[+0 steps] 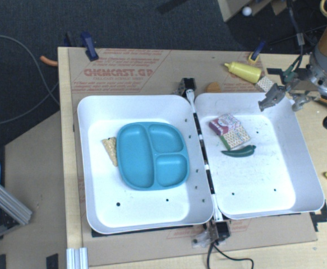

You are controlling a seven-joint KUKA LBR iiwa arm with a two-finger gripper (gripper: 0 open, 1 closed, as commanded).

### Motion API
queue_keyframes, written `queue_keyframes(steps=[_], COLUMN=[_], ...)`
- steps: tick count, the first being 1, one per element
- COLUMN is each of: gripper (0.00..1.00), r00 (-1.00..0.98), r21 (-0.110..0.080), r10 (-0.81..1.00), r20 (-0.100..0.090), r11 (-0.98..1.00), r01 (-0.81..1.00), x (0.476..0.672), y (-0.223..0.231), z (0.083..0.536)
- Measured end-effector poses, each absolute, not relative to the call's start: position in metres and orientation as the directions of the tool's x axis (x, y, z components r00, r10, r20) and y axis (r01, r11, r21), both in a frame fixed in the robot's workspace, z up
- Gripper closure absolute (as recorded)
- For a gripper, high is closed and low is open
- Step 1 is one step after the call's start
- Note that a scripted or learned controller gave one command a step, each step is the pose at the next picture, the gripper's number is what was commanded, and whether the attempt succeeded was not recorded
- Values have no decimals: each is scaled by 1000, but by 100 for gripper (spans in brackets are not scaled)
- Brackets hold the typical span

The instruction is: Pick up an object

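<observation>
Camera view: I look down at a slant on two white bins set side by side on the bench.
Left bin [96,122]: I see a blue divided plate [152,154] lying flat in the middle, with three compartments facing up.
Beside the plate: a tan cracker-like piece [110,148] sits at the plate's left edge, touching it or very nearly.
Right bin [286,167]: I see a small checked packet [230,130] with a dark red end, in the upper left part of the bin.
Green pepper [239,151]: it lies flat just below the packet, close to it; I cannot tell whether they touch.
Gripper [271,98]: it hangs over the right bin's upper rim, up and to the right of the packet and pepper, well apart from both.
Fingers: I cannot tell from here whether they are apart or together; nothing shows between them.
Bench behind the bins: a yellow bottle-like object [243,70] lies near the gripper.
</observation>
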State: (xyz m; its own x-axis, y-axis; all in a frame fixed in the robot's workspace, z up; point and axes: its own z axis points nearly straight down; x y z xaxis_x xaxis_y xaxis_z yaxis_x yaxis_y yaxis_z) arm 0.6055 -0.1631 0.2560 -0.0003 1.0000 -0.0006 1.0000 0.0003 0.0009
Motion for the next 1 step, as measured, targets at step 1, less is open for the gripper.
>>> queue_keyframes(steps=[1], gripper=[0], r00=[-2], r21=[3], r10=[1000], r20=[0], r11=[2], r01=[1000], x=[616], y=[-100], z=[98])
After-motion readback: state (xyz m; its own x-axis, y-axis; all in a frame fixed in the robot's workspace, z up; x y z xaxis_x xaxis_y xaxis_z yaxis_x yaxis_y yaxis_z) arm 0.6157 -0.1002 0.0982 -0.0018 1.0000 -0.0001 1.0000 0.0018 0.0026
